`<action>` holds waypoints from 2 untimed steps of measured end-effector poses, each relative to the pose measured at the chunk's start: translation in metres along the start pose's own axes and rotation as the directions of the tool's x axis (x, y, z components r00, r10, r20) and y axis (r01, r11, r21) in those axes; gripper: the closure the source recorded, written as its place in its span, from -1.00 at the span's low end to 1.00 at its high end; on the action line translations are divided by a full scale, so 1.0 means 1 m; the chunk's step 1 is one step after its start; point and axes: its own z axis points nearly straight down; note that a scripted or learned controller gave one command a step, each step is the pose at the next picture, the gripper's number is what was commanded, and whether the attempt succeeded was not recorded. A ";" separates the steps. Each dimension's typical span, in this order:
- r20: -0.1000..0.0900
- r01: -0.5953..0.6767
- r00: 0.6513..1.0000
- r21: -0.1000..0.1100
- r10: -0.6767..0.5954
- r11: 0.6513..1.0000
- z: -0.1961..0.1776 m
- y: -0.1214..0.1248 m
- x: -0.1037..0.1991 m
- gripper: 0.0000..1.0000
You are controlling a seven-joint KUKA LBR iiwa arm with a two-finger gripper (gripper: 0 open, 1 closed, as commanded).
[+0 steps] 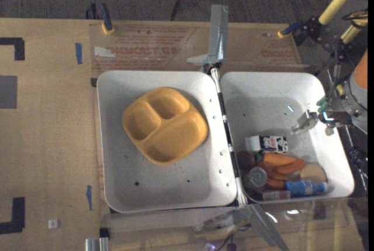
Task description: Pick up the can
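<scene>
The can (256, 176) sits jammed among clutter at the right bin's (274, 92) near edge, so the gripper (315, 121), apparently released, risks snagging the carrot (283, 161) instead.

Faint reddish printing ran across the cardboard sheet (146, 48) behind the bins, too blurred to read. The small white carton (267, 143) bore dark markings, also illegible.
</scene>
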 end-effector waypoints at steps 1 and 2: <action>0.004 0.174 0.985 -0.009 -0.174 0.985 0.148 0.075 -0.004 -1.00; 0.003 0.148 0.989 -0.009 -0.148 0.989 0.148 0.030 0.003 -1.00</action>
